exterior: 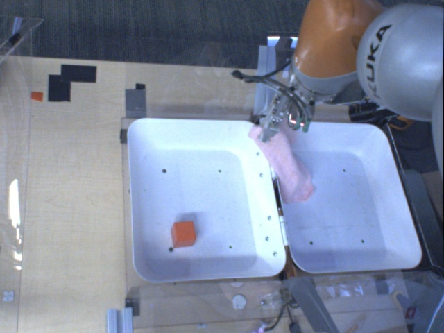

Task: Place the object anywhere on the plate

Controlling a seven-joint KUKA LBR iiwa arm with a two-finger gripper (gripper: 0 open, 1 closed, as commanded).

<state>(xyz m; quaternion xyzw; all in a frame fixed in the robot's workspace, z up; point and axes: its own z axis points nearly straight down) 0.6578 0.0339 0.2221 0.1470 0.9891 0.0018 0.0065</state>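
Pale wooden bench (69,207) fills the lower and left part of the camera view, with dark ribbed flooring (152,12) beyond its far edge. Two shallow white bins sit side by side on it, their inner rims touching. The left bin (201,151) holds a small orange cube (184,234) near its front-left corner, lying flat on the floor of the bin and well apart from the arm. The right bin (361,186) has a smooth white floor dotted with small dark holes, as the left one has too.

A pink cloth-like object (288,165) — soft, elongated, rounded at its lower end — hangs from the gripper (277,122) and slants down across the seam between the two bins, with most of its length over the left edge of the right bin. Its upper end is pinched between the gripper's fingers, which are closed on it. Whether its lower end touches the bin floor cannot be told.

The arm (395,54) is glossy grey with an orange band (333,26) above the wrist, and the letters "KUKA" read on its grey casing. Black rectangular marks (69,80) and a small orange square (37,96) sit on the bench at the far left, and a clear plastic panel (17,33) stands at the bench's left edge.
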